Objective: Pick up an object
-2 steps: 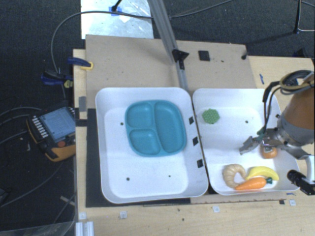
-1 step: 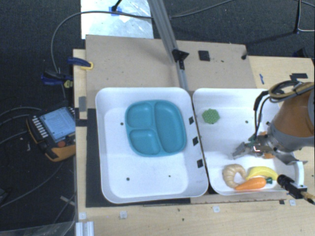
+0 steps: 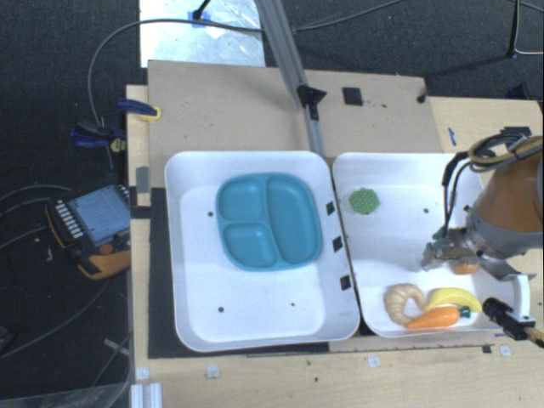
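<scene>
Partly hidden, the pincer (image 3: pixel 442 253) covers an orange object (image 3: pixel 464 268); its grip is unclear.

No lettering is legible anywhere, perhaps through blur.

In the right bin (image 3: pixel 399 177), a green bumpy ball (image 3: pixel 365 201) lies apart; a beige croissant (image 3: pixel 403 300), banana (image 3: pixel 454 297) and carrot (image 3: pixel 434 317) cluster touching near the front wall.
</scene>
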